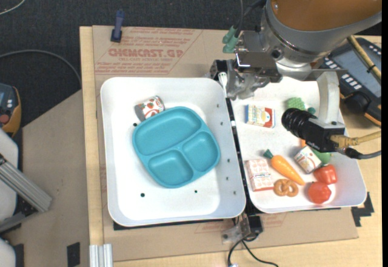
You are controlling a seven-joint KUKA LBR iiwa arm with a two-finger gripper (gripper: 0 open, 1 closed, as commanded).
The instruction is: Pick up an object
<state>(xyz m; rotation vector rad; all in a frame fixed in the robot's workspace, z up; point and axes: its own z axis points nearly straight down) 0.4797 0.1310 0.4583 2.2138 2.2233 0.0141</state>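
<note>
**Camera view**

- Landmark: teal divided plate (176, 145), flat near the middle of the left bin (115, 138).
- Jaws: up and to the right of the plate, above the far end of the ridge where the two bins meet. No object visibly held. Opening: cannot tell.
- Small printed can (150, 107): on its side, touching the plate's upper left rim.
- Carton (259, 115): right of the plate, across the ridge in the right bin (267, 141). Closest item to the jaws, so the likeliest pick.
- Green toy (295, 104): farther right of the plate than the carton.
- Carrot (284, 167), red-and-white box (259, 175), pretzel (286, 187), small jar (307, 159), red vegetables (319, 193): right of the plate's lower half, packed close together, several touching.
- Blue clip (117, 26): well above the plate, on the cardboard sheet (151, 47) covering the desk.

**Risks, as judged**

- Straight descent from here: likely contact with the bin walls at the ridge instead of an item.
- Carton lying flat: little height to grip, so a slip or a push aside is probable.
- Any try at the crowded group: neighbours nudged, or two things caught at once.
- Plate: probably too wide and too flat for a grip.

**Hidden or unclear**

- Jaw tips: lost under the wrist housing.
- Green toy: partly covered, shape uncertain.
- Print on the can and jar: too small to read.
</note>
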